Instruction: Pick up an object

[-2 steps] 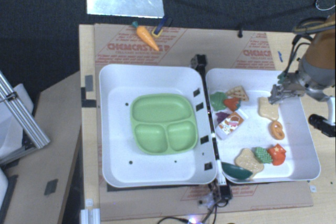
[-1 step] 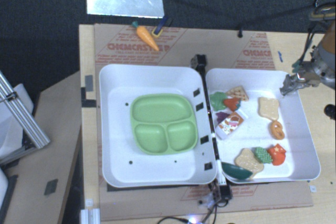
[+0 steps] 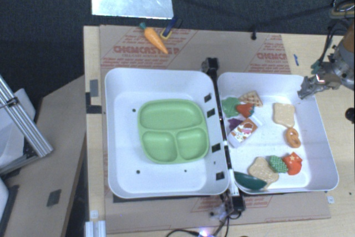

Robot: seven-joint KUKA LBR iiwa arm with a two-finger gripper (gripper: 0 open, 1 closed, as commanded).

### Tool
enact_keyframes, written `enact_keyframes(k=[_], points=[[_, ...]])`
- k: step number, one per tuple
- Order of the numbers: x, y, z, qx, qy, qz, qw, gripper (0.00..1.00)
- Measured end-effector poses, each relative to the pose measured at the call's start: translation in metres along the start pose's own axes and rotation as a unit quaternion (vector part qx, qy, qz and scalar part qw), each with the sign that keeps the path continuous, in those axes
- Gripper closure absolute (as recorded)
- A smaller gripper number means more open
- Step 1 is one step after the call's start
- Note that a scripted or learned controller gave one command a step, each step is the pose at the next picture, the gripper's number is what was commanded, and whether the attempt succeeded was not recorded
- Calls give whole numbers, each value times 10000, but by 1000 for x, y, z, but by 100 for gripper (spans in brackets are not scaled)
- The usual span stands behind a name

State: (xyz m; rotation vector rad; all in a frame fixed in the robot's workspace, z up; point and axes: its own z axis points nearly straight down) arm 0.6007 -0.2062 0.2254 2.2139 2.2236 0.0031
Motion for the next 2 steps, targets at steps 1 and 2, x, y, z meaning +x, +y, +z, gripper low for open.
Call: enact_keyframes(k=[1,2], points=[[45,10,-6,2,8,-24,10000,100],[99,17,-7,8,10,-26,10000,100]])
